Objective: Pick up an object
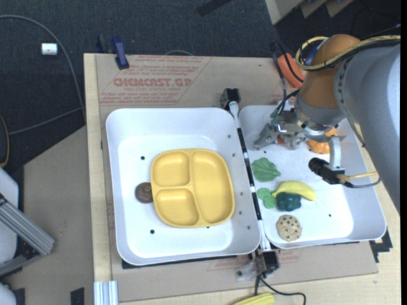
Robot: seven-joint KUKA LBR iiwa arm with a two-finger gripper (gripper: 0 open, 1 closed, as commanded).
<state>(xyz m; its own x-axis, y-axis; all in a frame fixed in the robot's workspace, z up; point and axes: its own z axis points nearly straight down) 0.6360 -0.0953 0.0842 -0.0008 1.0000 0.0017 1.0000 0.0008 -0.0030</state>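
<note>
currently | gripper [278, 134] over right bin [362, 224], finger state: cannot tell | banana [297, 189] near cookie [289, 227]

Red print on brown board [152, 81], up and left of gripper [280, 135], beyond left bin [121, 170]: big line reads roughly "CHEMCAST GP". Smaller red lines above and below too blurred to read.

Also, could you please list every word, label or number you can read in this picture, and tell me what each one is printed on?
"CHEMCAST GP": large red print on the brown board under the bins, above the left bin; the letters are soft, so this reading is likely rather than certain.
Smaller red lines above and below that word: too blurred to read.
I can read nothing else.
</note>
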